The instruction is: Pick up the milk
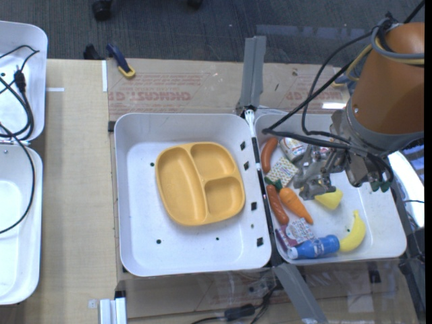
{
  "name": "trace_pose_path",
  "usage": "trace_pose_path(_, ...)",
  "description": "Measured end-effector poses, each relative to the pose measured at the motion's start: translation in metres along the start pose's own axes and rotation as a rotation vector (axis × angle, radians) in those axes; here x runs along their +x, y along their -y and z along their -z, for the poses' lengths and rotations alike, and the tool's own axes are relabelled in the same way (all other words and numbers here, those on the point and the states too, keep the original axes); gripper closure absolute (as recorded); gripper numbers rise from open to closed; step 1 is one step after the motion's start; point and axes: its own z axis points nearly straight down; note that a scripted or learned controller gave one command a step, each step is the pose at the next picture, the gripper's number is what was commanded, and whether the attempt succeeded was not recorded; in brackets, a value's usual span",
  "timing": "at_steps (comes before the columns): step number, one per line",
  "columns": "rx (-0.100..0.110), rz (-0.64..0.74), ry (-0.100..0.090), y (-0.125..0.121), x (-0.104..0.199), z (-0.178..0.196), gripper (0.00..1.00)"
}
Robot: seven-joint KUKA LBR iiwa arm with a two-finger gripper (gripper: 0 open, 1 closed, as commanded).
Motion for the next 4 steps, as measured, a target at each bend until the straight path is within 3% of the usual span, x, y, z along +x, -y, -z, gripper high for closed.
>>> trace_pose_path(1, -0.001, 0.200, -0.001, 0.011, -0.007, -0.069, 1.00)
trace_pose_path(2, -0.001, 0.303, -0.001, -0.021, -0.008, -0.093, 1.00)
trace_pose_path(3, -0.002, 0.483, -0.002, -0.074, -0.018, -0.131, 1.00)
trace_pose_path(4, -0.002, 0.750, 0.000, 0.001, -0.010, -0.131, 1.00)
